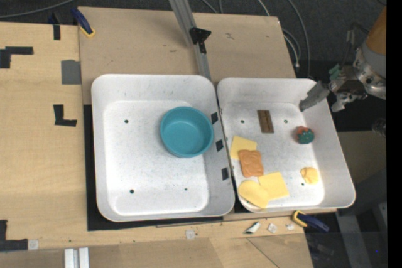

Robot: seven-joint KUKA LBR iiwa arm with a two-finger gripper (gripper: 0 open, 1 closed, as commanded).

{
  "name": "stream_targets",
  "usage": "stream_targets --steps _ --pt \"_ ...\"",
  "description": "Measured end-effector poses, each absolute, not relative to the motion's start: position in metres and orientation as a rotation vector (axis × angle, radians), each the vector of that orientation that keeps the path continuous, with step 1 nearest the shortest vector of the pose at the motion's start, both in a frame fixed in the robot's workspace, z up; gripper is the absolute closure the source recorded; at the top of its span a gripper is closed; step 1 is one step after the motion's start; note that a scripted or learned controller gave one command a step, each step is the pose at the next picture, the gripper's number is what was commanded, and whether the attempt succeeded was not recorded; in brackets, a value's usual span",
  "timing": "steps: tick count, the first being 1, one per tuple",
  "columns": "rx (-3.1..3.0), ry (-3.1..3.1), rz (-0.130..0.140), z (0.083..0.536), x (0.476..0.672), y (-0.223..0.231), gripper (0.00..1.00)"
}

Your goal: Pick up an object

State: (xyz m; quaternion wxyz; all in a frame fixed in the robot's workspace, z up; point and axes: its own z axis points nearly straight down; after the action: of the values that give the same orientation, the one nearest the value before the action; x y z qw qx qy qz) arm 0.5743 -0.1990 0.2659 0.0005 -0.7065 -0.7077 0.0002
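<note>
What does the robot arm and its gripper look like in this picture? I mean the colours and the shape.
The arm enters at the right edge: an orange band sits above a grey, rounded wrist. Below it the gripper is a blocky grey and white assembly with small dark parts, ending in a slim grey finger over the right bin. No markings are readable.

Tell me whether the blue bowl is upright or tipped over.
Upright. The blue bowl sits in the left bin, its round opening facing up and its inside showing.
</note>
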Motion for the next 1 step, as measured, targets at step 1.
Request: stream_targets --steps 1 --pt "-2.218 -2.223 0.002 0.2659 0.5742 -0.199 0.0"
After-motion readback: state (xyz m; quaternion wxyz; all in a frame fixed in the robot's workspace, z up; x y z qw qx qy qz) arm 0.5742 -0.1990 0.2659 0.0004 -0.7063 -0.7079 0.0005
